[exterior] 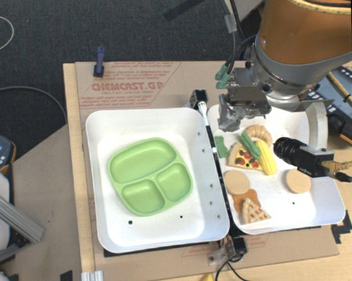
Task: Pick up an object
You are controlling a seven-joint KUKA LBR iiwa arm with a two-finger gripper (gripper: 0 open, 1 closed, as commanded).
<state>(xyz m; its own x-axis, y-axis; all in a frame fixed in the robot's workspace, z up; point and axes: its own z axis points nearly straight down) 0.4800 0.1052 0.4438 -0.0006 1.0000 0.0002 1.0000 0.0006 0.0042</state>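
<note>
My gripper (229,120) hangs over the far left corner of the right bin (332,210), open, with nothing between its fingers. Just in front of it lie toy foods: a croissant (258,131), a yellow corn cob (266,157), a pizza slice (243,157) and a small green piece (221,146) by the bin's left wall. Nearer the front sit a tan round disc (236,182), an orange waffle wedge (253,210) and a round cookie (298,182).
The left bin (98,169) holds a green divided plate (149,176). Both bins rest on a cardboard sheet (127,81). The arm's big orange and grey body (305,38) looms over the right bin's far side.
</note>
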